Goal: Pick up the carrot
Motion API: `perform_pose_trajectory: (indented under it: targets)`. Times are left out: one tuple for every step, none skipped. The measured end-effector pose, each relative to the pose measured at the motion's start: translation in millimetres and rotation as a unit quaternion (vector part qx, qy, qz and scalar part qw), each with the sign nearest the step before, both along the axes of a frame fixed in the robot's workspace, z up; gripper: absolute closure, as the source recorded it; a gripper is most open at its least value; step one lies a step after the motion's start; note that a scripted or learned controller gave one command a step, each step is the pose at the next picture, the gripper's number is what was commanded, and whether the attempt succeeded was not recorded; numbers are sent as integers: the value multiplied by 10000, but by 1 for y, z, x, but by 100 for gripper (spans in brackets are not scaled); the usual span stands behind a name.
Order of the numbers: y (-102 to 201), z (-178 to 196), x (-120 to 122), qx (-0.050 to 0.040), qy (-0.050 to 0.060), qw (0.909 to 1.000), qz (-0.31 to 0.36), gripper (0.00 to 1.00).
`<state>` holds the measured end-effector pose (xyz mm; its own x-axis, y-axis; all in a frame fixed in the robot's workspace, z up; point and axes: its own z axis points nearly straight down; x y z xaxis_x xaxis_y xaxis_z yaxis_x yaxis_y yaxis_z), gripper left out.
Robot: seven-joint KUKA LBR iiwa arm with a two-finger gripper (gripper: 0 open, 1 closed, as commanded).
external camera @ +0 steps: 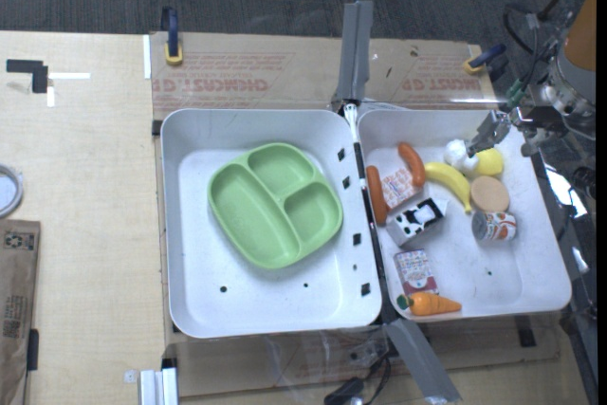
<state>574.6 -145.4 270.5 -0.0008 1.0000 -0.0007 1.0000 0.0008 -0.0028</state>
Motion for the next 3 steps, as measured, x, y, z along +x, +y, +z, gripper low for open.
perform_pose_trajectory:
  targets:
    - [36,-100,24,7,-5,9862,1655,0]
    - [27,-159,51,-4,-8,9969,-791,0]
    - [26,-150,51,-11,-7,9969,-783,100]
